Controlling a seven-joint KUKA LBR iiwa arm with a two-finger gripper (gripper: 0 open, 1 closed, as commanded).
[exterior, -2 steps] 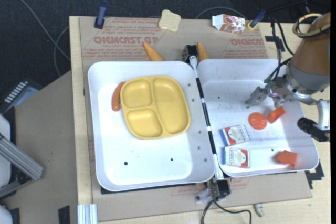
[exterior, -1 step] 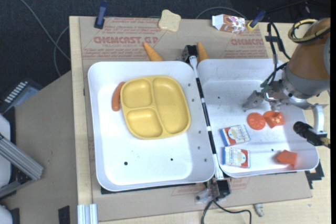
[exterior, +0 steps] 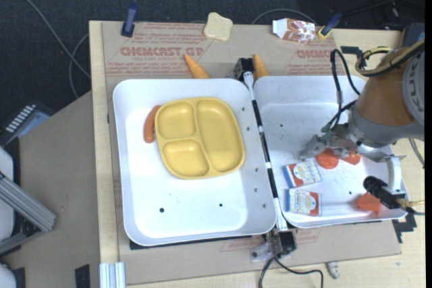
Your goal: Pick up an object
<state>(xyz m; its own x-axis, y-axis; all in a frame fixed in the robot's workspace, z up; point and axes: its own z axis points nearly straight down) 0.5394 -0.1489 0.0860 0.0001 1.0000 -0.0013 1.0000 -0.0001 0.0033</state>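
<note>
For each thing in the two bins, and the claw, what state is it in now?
Yellow tray: flat, left bin.
Sausage: lying beside the tray's left edge.
Upper carton: flat, right bin.
Lower carton: flat, right bin.
Red piece: under the claw.
Claw: low in right bin.

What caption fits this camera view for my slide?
Grey robot arm's gripper over right white bin near a red round toy; yellow divided plate in left bin.

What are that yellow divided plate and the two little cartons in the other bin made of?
The yellow divided plate looks like moulded plastic: one even colour, rounded compartments, a soft sheen. The two little cartons look like printed cardboard or toy plastic, with flat faces and blue and red print; the view leaves that open.
</note>
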